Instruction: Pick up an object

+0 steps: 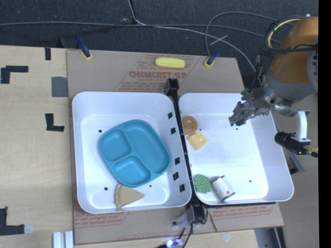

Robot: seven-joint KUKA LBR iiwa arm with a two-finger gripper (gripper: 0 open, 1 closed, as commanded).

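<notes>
gripper (241, 117) up by far right of right bin (269, 154), over bare floor, holds nothing | jaws: can't tell wide or narrow | nearest things: pretzel (190, 124) + yellow block (198, 141), both off to its left, well apart | can (223, 187) lies far below

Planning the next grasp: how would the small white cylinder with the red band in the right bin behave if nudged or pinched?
The small white cylinder with the red band lies on its side, so a nudge would probably roll it. It looks rigid and light. Its rounded surface might slip from a pinch.
</notes>
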